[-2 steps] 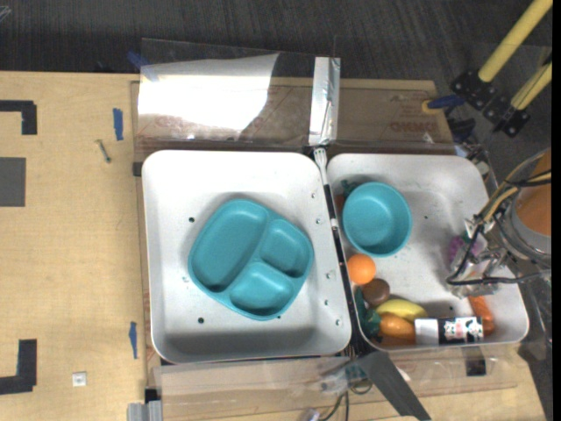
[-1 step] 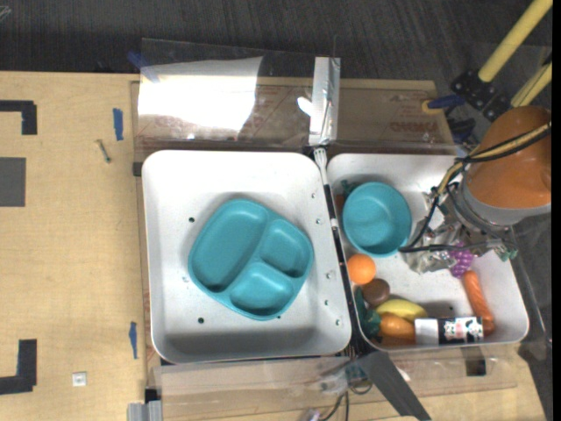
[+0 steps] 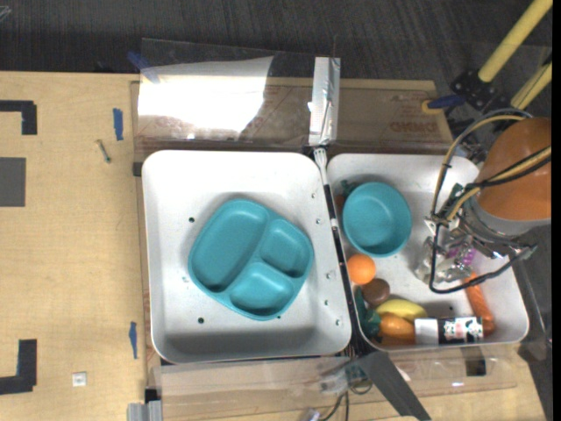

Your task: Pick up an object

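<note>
Orange, smooth-skinned plastic carrot [image 3: 478,304] beneath the end effector [image 3: 449,266] looks light, stiff, slippery; take it mid-length; whether it grips anything, I cannot tell

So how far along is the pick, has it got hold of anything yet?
Done: the arm is over the right bin, with the gripper low inside it. In hand: nothing visibly; I can't tell whether it grips anything. Left: grasp and lift. The teal bowl, orange ball, banana and carrot all lie in the bin.
</note>
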You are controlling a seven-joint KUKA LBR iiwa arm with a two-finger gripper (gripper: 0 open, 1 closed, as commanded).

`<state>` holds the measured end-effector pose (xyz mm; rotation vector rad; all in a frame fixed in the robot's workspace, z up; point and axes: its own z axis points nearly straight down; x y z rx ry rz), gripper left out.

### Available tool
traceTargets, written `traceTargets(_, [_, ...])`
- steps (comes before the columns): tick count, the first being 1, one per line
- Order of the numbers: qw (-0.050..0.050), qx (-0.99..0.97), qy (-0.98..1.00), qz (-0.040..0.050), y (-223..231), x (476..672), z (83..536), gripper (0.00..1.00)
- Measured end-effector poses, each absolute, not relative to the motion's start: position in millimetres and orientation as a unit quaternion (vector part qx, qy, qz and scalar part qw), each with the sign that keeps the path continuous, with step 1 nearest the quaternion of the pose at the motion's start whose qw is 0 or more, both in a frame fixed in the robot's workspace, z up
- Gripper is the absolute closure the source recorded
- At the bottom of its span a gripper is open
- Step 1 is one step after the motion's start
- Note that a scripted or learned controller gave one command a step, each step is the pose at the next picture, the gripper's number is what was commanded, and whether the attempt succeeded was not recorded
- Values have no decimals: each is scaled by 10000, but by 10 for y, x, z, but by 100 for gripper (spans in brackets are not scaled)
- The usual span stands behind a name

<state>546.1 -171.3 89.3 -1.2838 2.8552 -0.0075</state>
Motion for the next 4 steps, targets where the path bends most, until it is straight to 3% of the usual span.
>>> traceTargets(1, [40,-5224,8527,-34,-1273,5493,895,100])
traceTargets(2, [41,-5222,8528,-31,-1276,5490,892,0])
traceTargets(3, [43,-4916,8708,-28,-1009,5517,895,0])
traceTargets(4, [74,-4909,8712,-29,-1074,5298,895,0])
